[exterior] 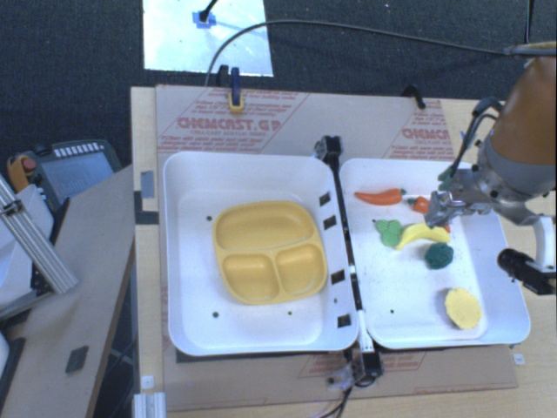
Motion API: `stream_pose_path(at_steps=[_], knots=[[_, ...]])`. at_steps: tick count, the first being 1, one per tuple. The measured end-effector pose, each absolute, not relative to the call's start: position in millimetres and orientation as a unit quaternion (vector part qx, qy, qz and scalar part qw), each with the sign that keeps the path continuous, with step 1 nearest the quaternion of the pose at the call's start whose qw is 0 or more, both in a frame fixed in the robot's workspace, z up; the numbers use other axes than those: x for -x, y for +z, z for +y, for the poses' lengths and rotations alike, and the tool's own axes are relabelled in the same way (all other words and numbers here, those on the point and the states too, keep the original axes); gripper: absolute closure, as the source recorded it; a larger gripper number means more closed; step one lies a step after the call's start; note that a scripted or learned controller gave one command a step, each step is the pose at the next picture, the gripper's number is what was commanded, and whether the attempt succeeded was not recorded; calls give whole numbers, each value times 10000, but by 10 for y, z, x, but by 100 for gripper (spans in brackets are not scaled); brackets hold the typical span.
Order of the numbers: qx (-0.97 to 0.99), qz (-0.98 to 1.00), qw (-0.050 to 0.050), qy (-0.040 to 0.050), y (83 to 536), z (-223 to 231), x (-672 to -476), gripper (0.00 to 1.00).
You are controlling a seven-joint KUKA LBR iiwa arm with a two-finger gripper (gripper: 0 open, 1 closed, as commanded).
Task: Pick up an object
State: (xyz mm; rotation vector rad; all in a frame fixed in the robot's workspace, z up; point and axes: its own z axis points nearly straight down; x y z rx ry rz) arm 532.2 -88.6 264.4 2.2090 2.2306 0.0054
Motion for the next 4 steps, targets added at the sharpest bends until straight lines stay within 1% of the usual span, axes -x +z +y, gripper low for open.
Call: stream_pose_path(at_steps=[1,2,3,4], knots=[[-7037,7105,5,19,2680,-398,-5548,100],[-7036,7106,-1,14,2517,152,-5760,100],[-7039,7103,0,12,2335,603,-6040,100],[-7041,7101,0,18,2309,1095,-6187,100]])
